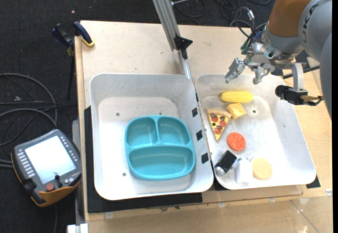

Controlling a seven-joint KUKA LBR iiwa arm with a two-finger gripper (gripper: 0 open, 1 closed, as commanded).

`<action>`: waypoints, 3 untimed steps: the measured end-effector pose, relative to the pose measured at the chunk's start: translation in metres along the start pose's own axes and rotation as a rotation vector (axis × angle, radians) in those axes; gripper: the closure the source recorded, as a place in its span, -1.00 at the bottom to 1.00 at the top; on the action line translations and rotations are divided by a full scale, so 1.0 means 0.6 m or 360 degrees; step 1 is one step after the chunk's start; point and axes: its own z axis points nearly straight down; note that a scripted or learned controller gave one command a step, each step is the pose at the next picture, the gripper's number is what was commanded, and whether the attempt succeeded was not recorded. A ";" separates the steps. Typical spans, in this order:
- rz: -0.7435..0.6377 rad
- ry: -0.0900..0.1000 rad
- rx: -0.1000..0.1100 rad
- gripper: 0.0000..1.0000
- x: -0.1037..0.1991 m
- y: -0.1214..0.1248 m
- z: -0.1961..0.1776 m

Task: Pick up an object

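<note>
Looking down at a slant on your pale wooden bench, you have two shallow white bins side by side. Your grey arm with its orange band reaches in from the right, and its two-finger gripper hangs above the far edge of the right-hand white bin. Its two metal fingers are spread apart, released, with nothing between them.

Just near of the gripper, inside the right bin, lies a yellow toy corn cob, set crosswise. Touching its near side is a small yellow-orange wedge of toy cheese. To the left of that wedge lies a triangular toy pizza slice with red toppings, its tip pointing toward the near side. Nearer still sits a round red-orange toy tomato. At the near edge of this bin, from left to right, you have a small black block, a white cup-like piece and a pale yellow round toy; the white piece and the yellow one touch.

The left-hand white bin holds a turquoise plastic plate with three compartments, lying flat in the middle.

A slanted metal pole rises from between the two bins toward the far side. On the far left corner of the bench sits a blue and yellow clamp. Off the bench, on the dark floor at the near left, lies a handheld control pendant with a pale screen.
</note>
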 end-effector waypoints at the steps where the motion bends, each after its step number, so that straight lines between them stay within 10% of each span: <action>1: 0.0000 0.0000 0.0000 -1.00 0.000 0.000 0.000; 3: 0.0007 -0.0009 0.0003 -1.00 -0.019 -0.009 0.173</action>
